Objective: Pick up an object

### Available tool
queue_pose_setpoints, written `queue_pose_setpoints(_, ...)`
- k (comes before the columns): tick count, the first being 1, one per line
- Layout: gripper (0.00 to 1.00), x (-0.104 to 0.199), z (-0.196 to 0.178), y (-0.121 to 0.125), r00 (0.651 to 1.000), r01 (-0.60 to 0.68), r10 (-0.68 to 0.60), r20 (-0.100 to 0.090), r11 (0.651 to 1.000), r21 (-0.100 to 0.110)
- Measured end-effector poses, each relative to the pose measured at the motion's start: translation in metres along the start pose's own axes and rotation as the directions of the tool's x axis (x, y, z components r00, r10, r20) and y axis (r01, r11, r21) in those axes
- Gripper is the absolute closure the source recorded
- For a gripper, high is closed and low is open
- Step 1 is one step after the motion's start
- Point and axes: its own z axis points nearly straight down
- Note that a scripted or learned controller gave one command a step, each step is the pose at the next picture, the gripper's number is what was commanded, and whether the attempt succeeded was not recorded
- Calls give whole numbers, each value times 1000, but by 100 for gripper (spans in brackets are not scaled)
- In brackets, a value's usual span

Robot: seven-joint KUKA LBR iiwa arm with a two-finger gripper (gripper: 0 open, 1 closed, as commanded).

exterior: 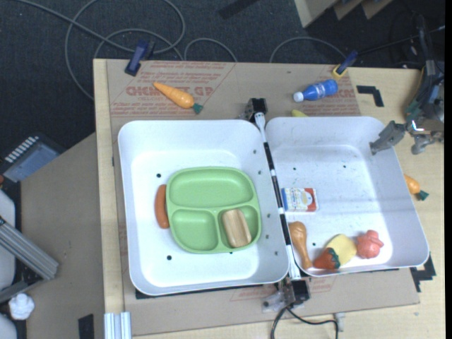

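Here claw (404, 134) spread, holding nothing, over right bin (339, 162) far-right rim; bin middle open.

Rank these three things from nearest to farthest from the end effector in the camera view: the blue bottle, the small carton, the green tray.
From the end effector at the right bin's far right edge:
1. Blue bottle, on the bench behind the right bin.
2. Small carton, at the right bin's left side.
3. Green tray, in the left bin.
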Motion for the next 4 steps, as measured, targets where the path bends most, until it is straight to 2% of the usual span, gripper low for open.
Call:
queue_pose_setpoints(1,0,49,48,-88,1000,-2,2,-2,1000,6)
queue_pose_setpoints(2,0,-18,77,-71,1000,-2,2,1,1000,3)
queue_pose_setpoints(3,0,-3,151,-90,1000,-2,2,-2,1000,6)
queue_pose_setpoints(4,0,-15,5,-56,1000,-1,1,2,1000,-1)
